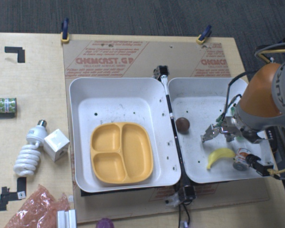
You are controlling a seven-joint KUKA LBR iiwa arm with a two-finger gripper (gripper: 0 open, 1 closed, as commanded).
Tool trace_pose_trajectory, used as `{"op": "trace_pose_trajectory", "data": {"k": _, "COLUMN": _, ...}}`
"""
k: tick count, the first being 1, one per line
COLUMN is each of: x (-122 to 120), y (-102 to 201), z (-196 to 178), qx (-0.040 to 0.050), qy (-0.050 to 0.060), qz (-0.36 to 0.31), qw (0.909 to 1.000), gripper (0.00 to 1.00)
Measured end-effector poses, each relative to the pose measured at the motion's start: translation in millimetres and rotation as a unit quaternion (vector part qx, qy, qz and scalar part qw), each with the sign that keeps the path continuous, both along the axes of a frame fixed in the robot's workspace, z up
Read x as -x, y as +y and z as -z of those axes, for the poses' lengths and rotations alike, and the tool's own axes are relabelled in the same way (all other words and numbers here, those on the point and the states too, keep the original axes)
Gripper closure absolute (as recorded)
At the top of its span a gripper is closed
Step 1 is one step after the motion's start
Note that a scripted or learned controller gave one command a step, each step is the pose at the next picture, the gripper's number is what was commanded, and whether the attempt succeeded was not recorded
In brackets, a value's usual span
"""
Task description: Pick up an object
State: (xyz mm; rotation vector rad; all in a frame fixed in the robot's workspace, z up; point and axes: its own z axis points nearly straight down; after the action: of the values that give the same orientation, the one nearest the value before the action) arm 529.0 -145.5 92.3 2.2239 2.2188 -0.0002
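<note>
Nothing sits between the end effector (210, 135) tips.

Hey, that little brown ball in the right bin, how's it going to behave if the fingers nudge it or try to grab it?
The brown ball looks round, so a nudge would probably send it rolling. It sits near the right bin's left wall, which might stop it. Its smooth, curved sides may slip between the fingers unless the grasp is centred. It seems small, so likely light.

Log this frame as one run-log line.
end effector: in right bin, above banana, nothing seen held | brown ball: left of it | yellow tray: left bin
</note>
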Motion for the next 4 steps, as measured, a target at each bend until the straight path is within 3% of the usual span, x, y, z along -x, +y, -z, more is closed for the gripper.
{"op": "trace_pose_trajectory", "data": {"k": 1, "x": -1.0, "y": -0.8, "z": -10.0, "qx": 0.0006, "qy": -0.001, "qz": 0.001, "qw": 1.0, "gripper": 1.0}}
{"op": "trace_pose_trajectory", "data": {"k": 2, "x": -38.7, "y": -71.3, "z": -0.1, "qx": -0.0055, "qy": 0.002, "qz": -0.004, "qw": 1.0, "gripper": 1.0}}
{"op": "trace_pose_trajectory", "data": {"k": 3, "x": -91.2, "y": -15.8, "z": -0.4, "qx": 0.0006, "qy": -0.001, "qz": -0.002, "qw": 1.0, "gripper": 1.0}}
{"op": "trace_pose_trajectory", "data": {"k": 4, "x": -130.3, "y": -70.7, "z": -0.8, "qx": 0.0008, "qy": -0.001, "qz": -0.002, "qw": 1.0, "gripper": 1.0}}
